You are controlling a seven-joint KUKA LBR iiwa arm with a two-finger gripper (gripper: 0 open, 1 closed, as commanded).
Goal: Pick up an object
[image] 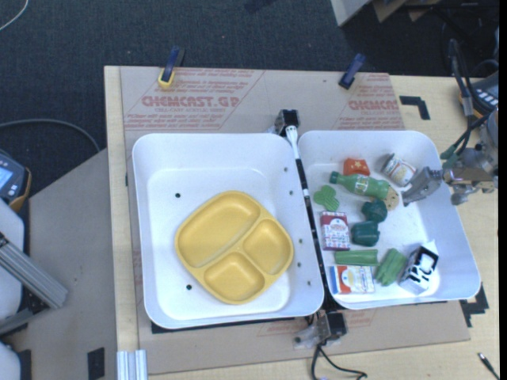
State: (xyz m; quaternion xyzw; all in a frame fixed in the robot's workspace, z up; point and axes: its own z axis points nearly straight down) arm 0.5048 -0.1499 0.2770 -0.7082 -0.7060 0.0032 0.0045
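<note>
The right bin (458,236) holds several small objects. Among them are a green bottle (363,184) lying on its side, an orange-red item (356,167) and a silver wrapped item (398,169). There are also a red box (335,229), two dark green pieces (365,232) and a black-and-white item (421,267). My gripper (416,188) reaches in over the bin's right rim. It hangs just right of the bottle's base and below the silver item. Nothing is seen held in it.
The left bin (150,212) holds a yellow divided plate (234,246). Along the right bin's front lie a green cucumber-like piece (356,256), a green leafy piece (390,265) and a red-and-white packet (352,279). Clamps (168,70) sit at the board's far edge.
</note>
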